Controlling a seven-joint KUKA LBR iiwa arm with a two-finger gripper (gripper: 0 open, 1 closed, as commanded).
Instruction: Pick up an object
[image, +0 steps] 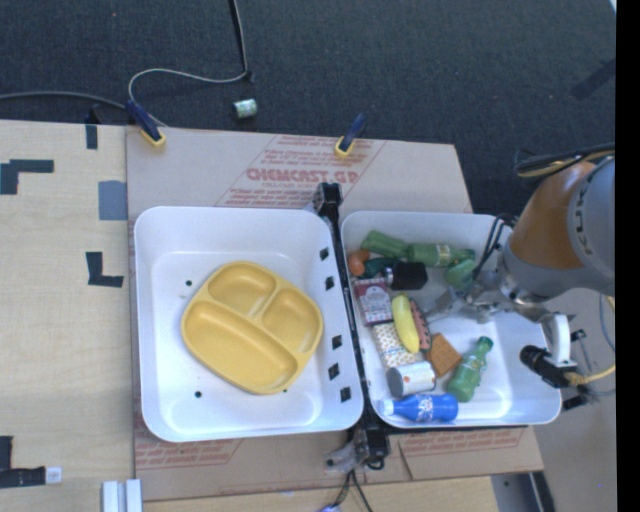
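The desk (60, 330) carries a cardboard sheet (300, 170) on which two white bins sit side by side. The left bin (160, 250) holds a yellow divided plate (252, 325), large, stiff and flat, lying well inside its walls with bare floor on all sides. The right bin (530, 400) holds the clutter: green bottles (410, 250) along the far wall, a banana (405, 322) and a snack packet (372, 300) near the left wall, a small green bottle (468, 370) standing toward the middle, a white can (412, 378) and a blue bottle (425, 407) lying by the near wall. The grey and orange arm (560, 235) reaches in from the right, and its end effector (478, 300) is low over the bin's right half; whether its fingers are apart or together cannot be told here. The small green bottle looks the likeliest pick: light, rigid, probably smooth plastic that could slip, best taken across its body below the cap. It has open floor to its right, while the cracker (443, 353) and can crowd its left, so an approach from the right side seems safest, clear of the bin wall.
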